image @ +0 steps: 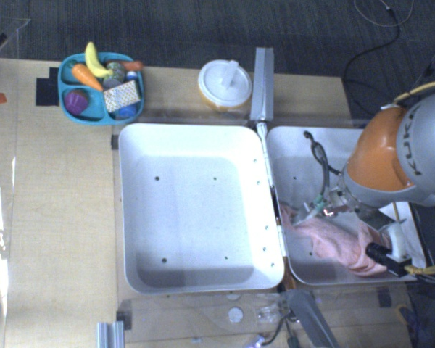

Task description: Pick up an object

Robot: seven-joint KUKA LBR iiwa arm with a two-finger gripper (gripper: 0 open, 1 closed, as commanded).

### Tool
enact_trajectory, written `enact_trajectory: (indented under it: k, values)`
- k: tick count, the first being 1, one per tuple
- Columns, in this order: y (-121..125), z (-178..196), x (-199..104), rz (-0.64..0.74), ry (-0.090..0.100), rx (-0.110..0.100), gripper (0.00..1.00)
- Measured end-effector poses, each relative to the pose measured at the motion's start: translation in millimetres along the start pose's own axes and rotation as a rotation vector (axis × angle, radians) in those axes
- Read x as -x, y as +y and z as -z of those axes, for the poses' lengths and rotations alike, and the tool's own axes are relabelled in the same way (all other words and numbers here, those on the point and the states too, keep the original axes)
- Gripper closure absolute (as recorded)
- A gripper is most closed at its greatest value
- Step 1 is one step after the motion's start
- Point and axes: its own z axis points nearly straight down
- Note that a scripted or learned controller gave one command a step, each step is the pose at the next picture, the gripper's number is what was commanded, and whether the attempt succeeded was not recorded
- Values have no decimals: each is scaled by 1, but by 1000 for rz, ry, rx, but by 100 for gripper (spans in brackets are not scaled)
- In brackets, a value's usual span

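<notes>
two white bins (196, 281) on wooden bench (51, 216), dark carpet (167, 9) behind

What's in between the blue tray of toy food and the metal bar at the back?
In the camera view, a white lidded cup sits on the bench between the blue tray and the metal bar.

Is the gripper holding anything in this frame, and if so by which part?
Cannot be told. The gripper is low in the right bin, at the upper left edge of the pink cloth, but whether the cloth is grasped is not visible.
</notes>
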Motion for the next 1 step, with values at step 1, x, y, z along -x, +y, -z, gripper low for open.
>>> enact_trajectory:
  k: [1]
  values:
    - [58,-2,15,-132,4,-5,0]
